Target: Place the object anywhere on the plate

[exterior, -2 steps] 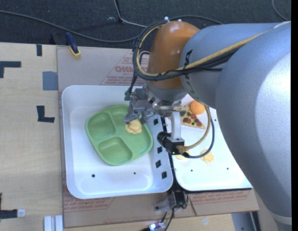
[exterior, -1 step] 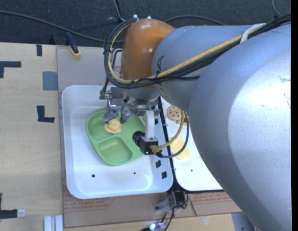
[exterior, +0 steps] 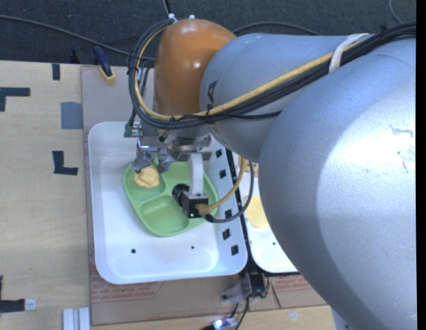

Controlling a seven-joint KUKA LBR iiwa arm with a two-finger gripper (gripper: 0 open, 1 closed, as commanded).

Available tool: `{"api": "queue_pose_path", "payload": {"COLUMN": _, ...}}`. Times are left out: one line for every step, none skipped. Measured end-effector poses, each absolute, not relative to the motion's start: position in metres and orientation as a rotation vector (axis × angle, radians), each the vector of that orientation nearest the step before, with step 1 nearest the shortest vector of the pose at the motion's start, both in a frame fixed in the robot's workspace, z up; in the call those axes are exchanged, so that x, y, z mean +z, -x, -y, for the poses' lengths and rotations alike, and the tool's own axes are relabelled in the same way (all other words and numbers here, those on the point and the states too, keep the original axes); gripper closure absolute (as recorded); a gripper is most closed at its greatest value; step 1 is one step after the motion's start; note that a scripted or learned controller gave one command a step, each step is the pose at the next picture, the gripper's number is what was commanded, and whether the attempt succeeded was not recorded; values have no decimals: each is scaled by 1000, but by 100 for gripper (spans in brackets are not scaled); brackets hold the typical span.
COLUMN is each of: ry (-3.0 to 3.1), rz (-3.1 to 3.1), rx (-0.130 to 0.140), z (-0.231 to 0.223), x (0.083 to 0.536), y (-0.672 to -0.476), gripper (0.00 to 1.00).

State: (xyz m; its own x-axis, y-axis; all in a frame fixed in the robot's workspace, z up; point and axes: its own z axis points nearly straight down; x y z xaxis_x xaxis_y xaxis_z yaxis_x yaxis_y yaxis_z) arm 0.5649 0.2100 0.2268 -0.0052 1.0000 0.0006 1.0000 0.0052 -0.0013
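We hover our gripper (exterior: 152, 162) over the green plate (exterior: 164, 215) in the left bin (exterior: 109, 253), its grip unreadable from here, the yellow object (exterior: 148, 177) seemingly on the plate already; next, likely a clean lift away.

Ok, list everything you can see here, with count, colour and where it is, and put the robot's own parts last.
White bins: two, side by side; left one in full view, right one mostly hidden under the arm.
Plate: one, green, divided into compartments, in the left bin.
Object: one, yellow, lying on the plate's far-left compartment.
Clamp: one, blue and yellow, at the bench's far edge.
Cables: yellow and black, along the arm.
Arm: one, grey with orange band, from the right.
Gripper: one, directly above the object.
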Motion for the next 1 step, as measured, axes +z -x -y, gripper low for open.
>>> {"api": "queue_pose_path", "payload": {"ry": 2217, "rz": 2224, "rx": 4, "z": -208, "x": 226, "y": -565, "gripper": 0}}
